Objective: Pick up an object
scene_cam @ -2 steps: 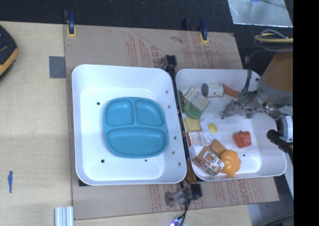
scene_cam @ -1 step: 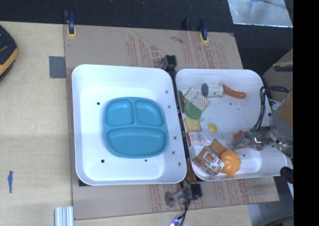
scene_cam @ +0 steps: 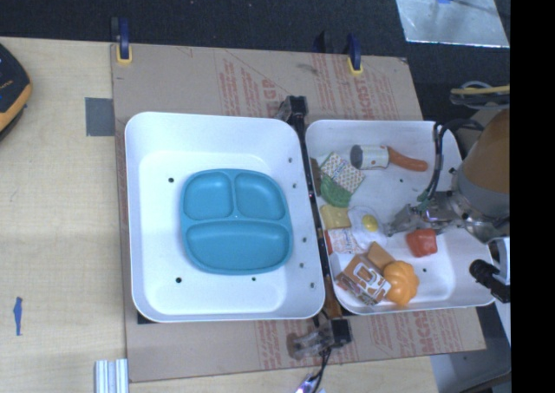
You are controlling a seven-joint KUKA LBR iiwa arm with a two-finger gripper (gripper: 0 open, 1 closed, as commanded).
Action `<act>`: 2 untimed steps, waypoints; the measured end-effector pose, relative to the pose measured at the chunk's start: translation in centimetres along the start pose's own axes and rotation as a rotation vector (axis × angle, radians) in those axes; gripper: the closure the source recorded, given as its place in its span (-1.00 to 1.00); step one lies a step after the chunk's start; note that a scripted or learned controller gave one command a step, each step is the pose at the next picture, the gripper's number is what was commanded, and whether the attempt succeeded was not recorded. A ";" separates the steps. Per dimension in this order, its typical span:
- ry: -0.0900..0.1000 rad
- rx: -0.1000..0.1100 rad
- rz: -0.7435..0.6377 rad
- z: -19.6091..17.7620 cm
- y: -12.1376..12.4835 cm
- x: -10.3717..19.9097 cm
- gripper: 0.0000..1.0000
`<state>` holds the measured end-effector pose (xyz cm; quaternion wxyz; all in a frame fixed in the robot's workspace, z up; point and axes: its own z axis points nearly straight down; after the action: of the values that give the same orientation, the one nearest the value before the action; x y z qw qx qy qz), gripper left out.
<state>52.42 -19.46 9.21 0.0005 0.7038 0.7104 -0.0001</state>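
A blue three-section plate (scene_cam: 236, 232) lies flat in the middle of the left white bin (scene_cam: 152, 296), its two small wells toward the far side and its one long well toward the near side. Just right of it, across the touching rims, the right white bin (scene_cam: 392, 133) holds a loose heap of small things: a green and patterned packet (scene_cam: 340, 180) near the dividing wall, a pale yellow block (scene_cam: 335, 216) below it, a white cylinder with a dark end (scene_cam: 371, 157) toward the far wall with an orange carrot-shaped piece (scene_cam: 408, 160) just beside it, and a small yellow ball (scene_cam: 371, 224) near the middle. Toward the near rim sit a brown-and-white wrapped snack (scene_cam: 364, 275) and a round orange fruit (scene_cam: 401, 282), touching. My gripper (scene_cam: 414, 219) reaches in from the right, low over this bin, and a red block (scene_cam: 422, 243) sits right at its tip, solid red, squarish, one corner tucked under me. I cannot tell how my gripper stands, nor whether it has the block.
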 end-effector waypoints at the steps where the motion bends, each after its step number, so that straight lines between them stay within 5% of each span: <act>1: 0.002 0.007 0.004 0.1 -2.7 0.7 -1.00; 2: 0.001 0.005 0.003 -1.0 -2.6 0.6 1.00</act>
<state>49.86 -18.92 10.23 -0.0017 0.7049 0.7093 -0.0015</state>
